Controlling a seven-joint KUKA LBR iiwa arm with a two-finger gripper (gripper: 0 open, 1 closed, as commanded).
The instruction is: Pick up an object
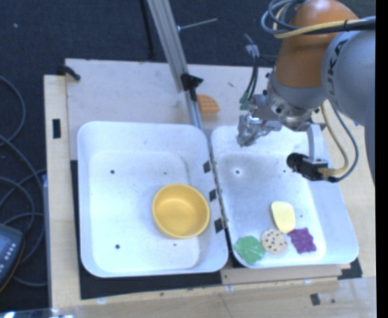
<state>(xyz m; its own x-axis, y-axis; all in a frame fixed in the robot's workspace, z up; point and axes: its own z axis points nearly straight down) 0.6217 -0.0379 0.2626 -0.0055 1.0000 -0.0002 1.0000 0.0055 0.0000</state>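
My gripper (248, 134) hangs over the far edge of the right bin (260, 177), well above its floor, with nothing visible between its fingers. Along the right bin's near side lie a pale yellow piece (283, 216), a purple piece (303, 240), a round tan cookie (273, 241) and a green piece (249, 249). All of them are far nearer the camera than the gripper. A yellow bowl (180, 210) sits upright in the left bin (121, 177), close to the divider.
A slanted metal pole (174, 52) rises from the bench behind the bins. A small orange object (207, 105) lies on the bench beyond the bins. A black cable clip (306, 165) on the arm hangs over the right bin.
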